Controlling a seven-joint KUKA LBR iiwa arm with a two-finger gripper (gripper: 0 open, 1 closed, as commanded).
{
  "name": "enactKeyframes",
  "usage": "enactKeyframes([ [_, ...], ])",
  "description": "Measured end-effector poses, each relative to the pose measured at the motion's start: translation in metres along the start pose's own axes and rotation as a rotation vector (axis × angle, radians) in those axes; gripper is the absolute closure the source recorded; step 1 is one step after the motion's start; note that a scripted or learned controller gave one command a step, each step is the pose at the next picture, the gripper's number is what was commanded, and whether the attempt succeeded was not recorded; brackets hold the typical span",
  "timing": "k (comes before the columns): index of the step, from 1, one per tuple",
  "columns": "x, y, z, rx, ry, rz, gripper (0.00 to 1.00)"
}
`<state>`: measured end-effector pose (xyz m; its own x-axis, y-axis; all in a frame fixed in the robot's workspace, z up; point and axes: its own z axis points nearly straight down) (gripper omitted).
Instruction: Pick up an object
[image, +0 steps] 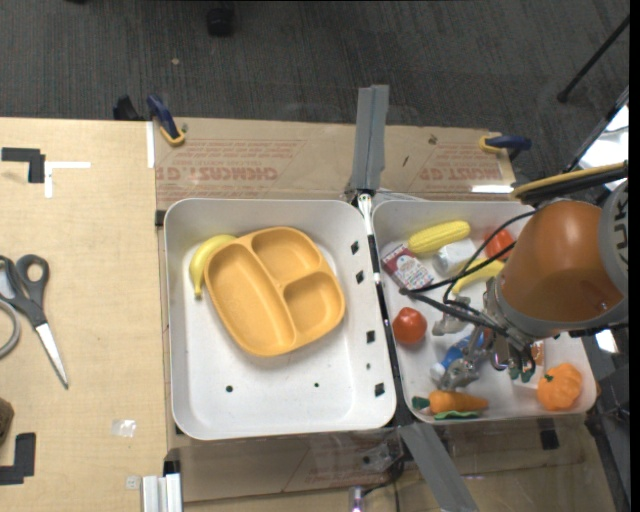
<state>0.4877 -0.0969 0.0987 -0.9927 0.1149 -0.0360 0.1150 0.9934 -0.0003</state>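
My gripper (462, 368) hangs low in the right bin (400, 300), below the orange band of the arm. It is over a small blue object (456, 354), whose outline is partly covered by the wrist. A red tomato (408, 326) lies just left of the gripper. An orange carrot with a green top (452, 403) lies in front of it by the bin's near wall. A small orange pumpkin-like toy (558, 387) sits to its right. Further back are a yellow corn cob (438, 237) and a white and red packet (409, 268).
The left bin (200, 400) holds a yellow divided plate (273, 290) with a banana (204, 262) against its left edge. Cables trail from the wrist across the right bin. Scissors (36, 310) lie on the bench at far left.
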Motion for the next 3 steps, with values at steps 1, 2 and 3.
enactKeyframes([
  [1, -0.075, -0.039, -0.015, -0.002, 0.031, -0.09, 0.0],
  [2, -0.083, -0.014, 0.009, -0.003, 0.033, -0.097, 0.0],
  [3, -0.054, 0.001, 0.009, -0.001, 0.035, 0.013, 0.0],
])
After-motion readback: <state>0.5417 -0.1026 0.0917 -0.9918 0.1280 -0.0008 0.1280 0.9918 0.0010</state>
